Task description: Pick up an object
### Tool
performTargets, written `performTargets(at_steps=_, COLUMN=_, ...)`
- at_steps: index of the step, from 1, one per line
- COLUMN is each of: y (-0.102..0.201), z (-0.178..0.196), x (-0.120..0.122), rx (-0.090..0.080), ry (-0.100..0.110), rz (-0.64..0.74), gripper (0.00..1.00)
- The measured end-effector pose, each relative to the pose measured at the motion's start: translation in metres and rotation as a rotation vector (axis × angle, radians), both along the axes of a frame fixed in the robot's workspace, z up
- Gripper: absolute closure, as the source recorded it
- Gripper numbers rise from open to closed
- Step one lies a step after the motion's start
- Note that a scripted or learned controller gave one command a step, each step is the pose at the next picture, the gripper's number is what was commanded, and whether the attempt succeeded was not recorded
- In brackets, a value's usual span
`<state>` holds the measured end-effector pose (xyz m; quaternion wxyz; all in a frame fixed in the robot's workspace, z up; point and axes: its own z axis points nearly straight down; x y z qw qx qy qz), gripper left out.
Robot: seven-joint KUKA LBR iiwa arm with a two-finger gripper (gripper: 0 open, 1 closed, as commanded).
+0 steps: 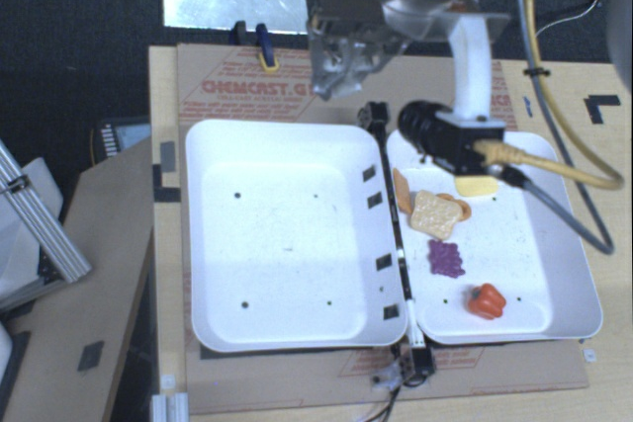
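Camera view: left shallow white bin (213,212) sits on the table. Beyond its far rim hangs the blurred grey gripper (341,69), its grip unreadable and the arm cut off by the top edge. The right shallow white bin (564,252) holds a tan toast slice (435,212), purple grape cluster (445,259), partly covered flat yellow piece (477,186) and red-orange pepper (486,301), all well apart from the gripper.

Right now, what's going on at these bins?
The pincer hangs blurred above the far edge of the bins, near the divide between them. The items all lie in the right bin: a cracker, a yellow piece, a purple bunch and a red pepper. Nothing has been picked up yet.
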<state>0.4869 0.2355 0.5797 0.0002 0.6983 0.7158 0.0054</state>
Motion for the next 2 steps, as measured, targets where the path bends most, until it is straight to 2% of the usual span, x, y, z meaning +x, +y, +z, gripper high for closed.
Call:
performTargets(at_steps=1, y=0.000, z=0.000, x=0.000, rx=0.000, ry=0.001, rz=0.001, gripper=0.00)
performTargets(at_steps=2, y=0.000, z=0.011, x=0.000, rx=0.002, ry=-0.002, rz=0.004, gripper=1.00)
